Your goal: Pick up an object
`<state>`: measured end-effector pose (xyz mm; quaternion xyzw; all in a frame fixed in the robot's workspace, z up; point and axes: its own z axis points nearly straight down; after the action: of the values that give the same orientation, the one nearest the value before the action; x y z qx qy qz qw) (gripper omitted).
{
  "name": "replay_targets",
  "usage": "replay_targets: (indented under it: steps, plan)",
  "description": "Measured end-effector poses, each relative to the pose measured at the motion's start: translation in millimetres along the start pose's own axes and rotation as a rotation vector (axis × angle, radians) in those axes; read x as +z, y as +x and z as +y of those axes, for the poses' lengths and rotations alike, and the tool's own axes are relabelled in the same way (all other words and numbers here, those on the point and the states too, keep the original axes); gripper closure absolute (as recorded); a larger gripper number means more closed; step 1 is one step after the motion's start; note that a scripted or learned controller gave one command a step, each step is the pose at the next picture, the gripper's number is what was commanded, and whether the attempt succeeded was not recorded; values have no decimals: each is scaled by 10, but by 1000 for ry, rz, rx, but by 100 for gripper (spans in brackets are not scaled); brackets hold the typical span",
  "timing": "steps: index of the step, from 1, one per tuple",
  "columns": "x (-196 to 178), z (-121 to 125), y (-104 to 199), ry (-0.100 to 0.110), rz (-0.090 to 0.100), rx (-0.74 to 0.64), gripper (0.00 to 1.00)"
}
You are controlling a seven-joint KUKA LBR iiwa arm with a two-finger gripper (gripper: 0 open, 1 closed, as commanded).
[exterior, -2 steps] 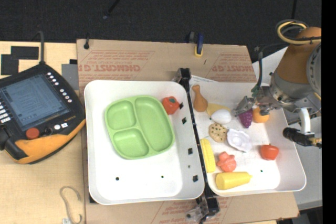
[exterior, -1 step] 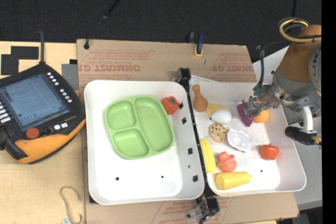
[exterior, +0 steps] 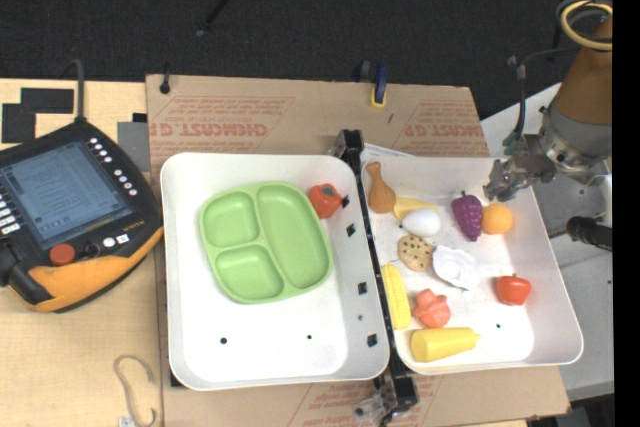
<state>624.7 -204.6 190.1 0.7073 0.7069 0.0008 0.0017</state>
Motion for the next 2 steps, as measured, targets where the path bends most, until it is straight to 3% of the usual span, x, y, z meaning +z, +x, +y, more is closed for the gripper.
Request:
replay_targets:
  steps: [1,2]
  plan:
    - [-403,2,-25,1,0,0,100]
    - [-297,-104,535,8,4,-4,100]
